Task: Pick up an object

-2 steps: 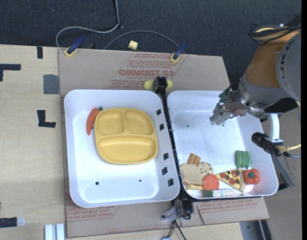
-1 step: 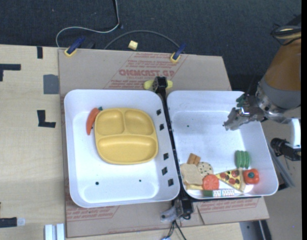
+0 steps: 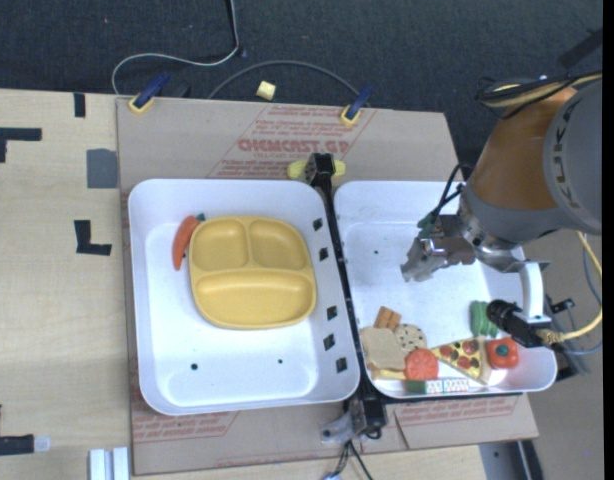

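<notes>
My gripper (image 3: 424, 263) hangs over the middle of the right bin (image 3: 387, 208), above bare white floor, with nothing visible between its fingers. Toy food lies along that bin's front edge: a bread slice (image 3: 383, 348), a cookie (image 3: 410, 336), a red tomato slice (image 3: 422, 364), a pizza slice (image 3: 463, 355), a small red tomato (image 3: 502, 353) and a green piece (image 3: 480, 317). The food lies below and to the right of the gripper, apart from it.
The left bin (image 3: 152, 298) holds a yellow divided plate (image 3: 253, 271) with an orange carrot (image 3: 183, 240) at its left. A black divider clamp (image 3: 331, 258) runs between the bins. The grey arm (image 3: 532, 168) with its orange band covers the right bin's far right corner.
</notes>
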`<state>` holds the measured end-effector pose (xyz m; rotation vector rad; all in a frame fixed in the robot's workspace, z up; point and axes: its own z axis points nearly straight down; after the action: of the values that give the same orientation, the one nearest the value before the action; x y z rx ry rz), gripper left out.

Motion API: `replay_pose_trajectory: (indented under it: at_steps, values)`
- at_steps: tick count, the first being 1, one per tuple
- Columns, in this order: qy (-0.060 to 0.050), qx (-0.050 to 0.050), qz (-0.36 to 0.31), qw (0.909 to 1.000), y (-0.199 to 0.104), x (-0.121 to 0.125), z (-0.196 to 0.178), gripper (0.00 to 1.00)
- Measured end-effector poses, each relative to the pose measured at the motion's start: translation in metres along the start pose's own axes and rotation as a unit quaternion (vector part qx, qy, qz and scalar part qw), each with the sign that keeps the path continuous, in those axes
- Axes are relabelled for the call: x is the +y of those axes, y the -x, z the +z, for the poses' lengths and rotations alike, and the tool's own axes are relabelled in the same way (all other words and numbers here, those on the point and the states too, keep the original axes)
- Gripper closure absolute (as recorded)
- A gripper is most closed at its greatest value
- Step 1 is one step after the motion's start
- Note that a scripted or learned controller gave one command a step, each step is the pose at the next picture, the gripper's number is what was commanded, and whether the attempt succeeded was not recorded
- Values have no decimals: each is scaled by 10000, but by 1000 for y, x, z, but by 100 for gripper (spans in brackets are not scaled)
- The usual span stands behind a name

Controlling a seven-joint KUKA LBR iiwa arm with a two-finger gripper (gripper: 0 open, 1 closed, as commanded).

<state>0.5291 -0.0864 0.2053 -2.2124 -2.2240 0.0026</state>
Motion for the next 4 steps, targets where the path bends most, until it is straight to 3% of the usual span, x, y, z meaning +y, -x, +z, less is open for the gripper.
replay_pose_trajectory:
  at_steps: [1, 2, 3, 4]
  values:
    - [12, -9, 17, 10000, 3, 1, -1, 0]
    - [-18, -12, 36, 10000, 14, -19, 122, 0]
    - [40, -21, 26, 10000, 12, -20, 120, 0]
    - [44, -18, 27, 10000, 12, -19, 109, 100]
